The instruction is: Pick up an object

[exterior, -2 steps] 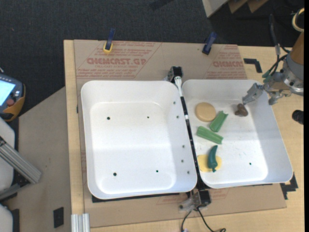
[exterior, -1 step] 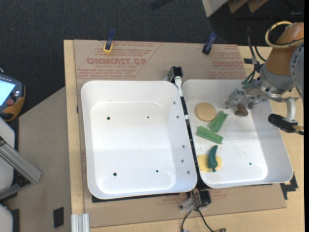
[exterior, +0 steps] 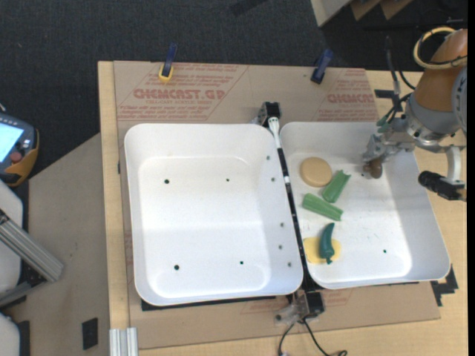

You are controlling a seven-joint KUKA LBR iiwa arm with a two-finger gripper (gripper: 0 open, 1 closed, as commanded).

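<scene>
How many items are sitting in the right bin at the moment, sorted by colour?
Tan: 1, the round disc
Green: 2, the upper block and the lower block
Teal: 1, the curved piece
Yellow: 1, the piece under the teal one
Brown: 1, the small lump by the pincer
Total: 6

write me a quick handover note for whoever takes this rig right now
End effector: low over the right bin's upper right part; finger state can't be made out, nothing seen held.
Objects, all in the right bin: tan round piece, two green blocks, teal piece lying on a yellow one.
Done: no pick visible yet.
Left: grasp one object and lift it.
</scene>
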